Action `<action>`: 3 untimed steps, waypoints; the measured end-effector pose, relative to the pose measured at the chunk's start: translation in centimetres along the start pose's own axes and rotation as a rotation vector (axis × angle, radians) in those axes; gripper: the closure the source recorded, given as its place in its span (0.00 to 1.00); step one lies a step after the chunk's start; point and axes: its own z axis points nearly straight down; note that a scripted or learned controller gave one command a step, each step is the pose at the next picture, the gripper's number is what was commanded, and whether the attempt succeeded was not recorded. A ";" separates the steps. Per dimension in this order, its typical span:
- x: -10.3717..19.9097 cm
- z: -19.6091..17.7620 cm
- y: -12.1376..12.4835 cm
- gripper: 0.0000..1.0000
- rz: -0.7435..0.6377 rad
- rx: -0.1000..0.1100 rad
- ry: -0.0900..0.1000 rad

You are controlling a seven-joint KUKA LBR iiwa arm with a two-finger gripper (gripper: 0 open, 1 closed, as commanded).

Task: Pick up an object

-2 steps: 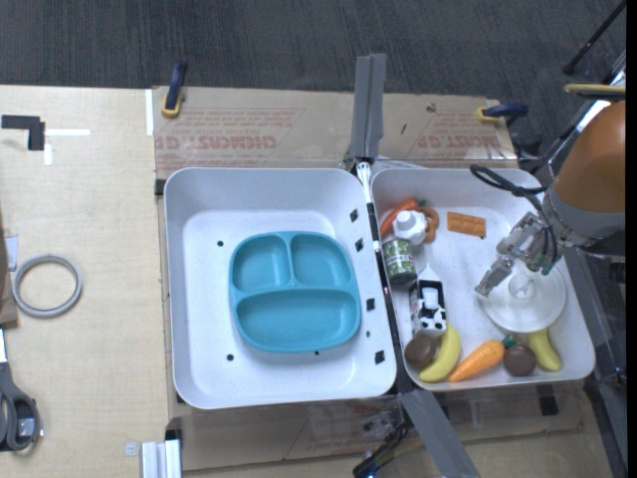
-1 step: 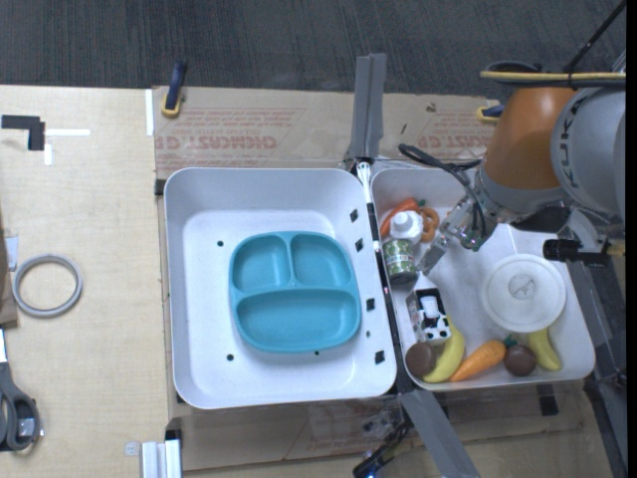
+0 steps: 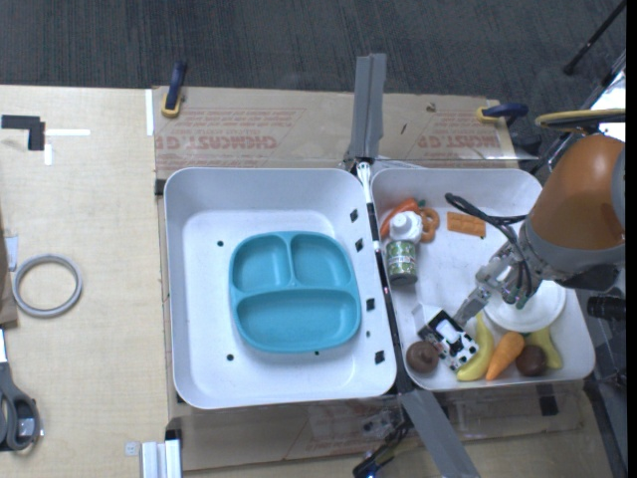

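The gripper point(image 3: 445, 329) is lowered into the right bin point(image 3: 438, 182), reaching down and to the left from the wrist. Its tip sits at or just above a small black-and-white object point(image 3: 456, 347) near the bin's front edge. Whether the fingers are spread or closed cannot be told from the camera view, and no object is visibly held.

Objects close around the tip: a yellow banana point(image 3: 482, 352) just to the right, an orange carrot point(image 3: 504, 355) beyond it, a dark round fruit point(image 3: 422, 357) to the front left, and a second dark fruit point(image 3: 530, 359) near the bin's right corner. A white round dish point(image 3: 532, 312) lies partly under the wrist. Further back stand a small jar with a white cap point(image 3: 402, 250), an orange item behind it point(image 3: 428, 219), and an orange strip point(image 3: 465, 225).

The left bin point(image 3: 189, 297) holds a teal divided plate point(image 3: 295, 292), well apart from the gripper. A grey ring point(image 3: 45, 285) lies on the worktop point(image 3: 80, 207) at the far left.

Step in hand, as judged: final approach or grasp attempt on the black-and-white object. The next move calls for closing squarely on that object without catching the adjacent banana, then a straight vertical lift clear of the crowded front corner. The tight clustering makes a slipped or double pick a risk.
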 end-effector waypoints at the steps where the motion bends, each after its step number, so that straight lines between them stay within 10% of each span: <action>1: 6.7 -0.5 0.6 0.00 0.069 -0.003 -0.022; 2: 6.8 -1.2 0.7 1.00 0.067 -0.003 -0.016; 3: 10.1 -15.7 6.5 1.00 0.194 0.001 -0.001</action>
